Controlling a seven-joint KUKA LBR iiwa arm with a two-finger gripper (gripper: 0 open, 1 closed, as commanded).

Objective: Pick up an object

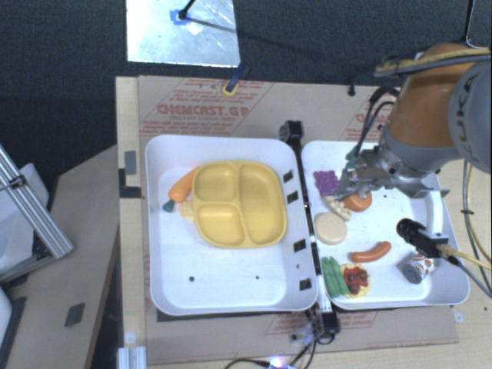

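- Two shallow white bins sit side by side on the bench: the left bin (161,283) toward nine o'clock, the right bin (453,283) toward three o'clock.
- Inside the left bin lies a yellow divided plate (234,204), with a toy carrot (182,184) touching its edge at the plate's ten o'clock.
- From three o'clock the grey arm (438,114) reaches over the right bin, its gripper (346,194) low over the items near that bin's upper left part.
- Whether the gripper is open or closed cannot be told, since its tips merge with the toys beneath.
- Just beside the gripper lie purple grapes (327,181) at its nine o'clock and an orange round piece (358,201) at its four o'clock.
- A pale round disc (331,228) rests at six o'clock of the gripper, near the divider between the bins.
- Toward the bin's lower part lie a toy sausage (370,252), green beans (332,275) and a red-topped yellow piece (355,279).
- A small can (415,269) lies near the right bin's five o'clock corner.
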